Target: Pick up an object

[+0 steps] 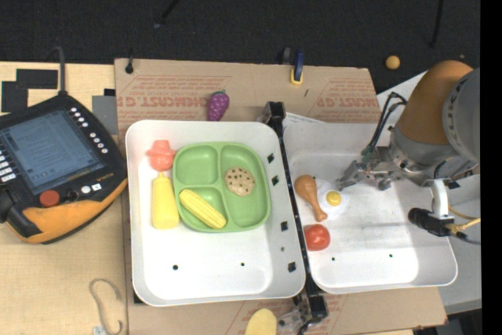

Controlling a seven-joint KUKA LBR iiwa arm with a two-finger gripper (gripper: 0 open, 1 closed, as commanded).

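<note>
The right white bin [384,251] holds a brown toy drumstick [309,194], a fried egg toy [334,201] and a red tomato [317,237], all near its left side. My gripper [351,175] reaches in from the right and hovers low over this bin. It is just up and right of the egg, a short gap from the drumstick. Nothing shows as held in it. The left white bin [204,267] carries a green divided plate [200,165] with a cookie [240,181] and a corn cob [203,209].
A yellow bottle [163,202] and a pink toy [160,155] lie left of the plate. Purple grapes [218,104] rest on the cardboard behind the bins, and a yellow lemon [261,322] sits at the front edge. A teach pendant [55,161] lies far left.
</note>
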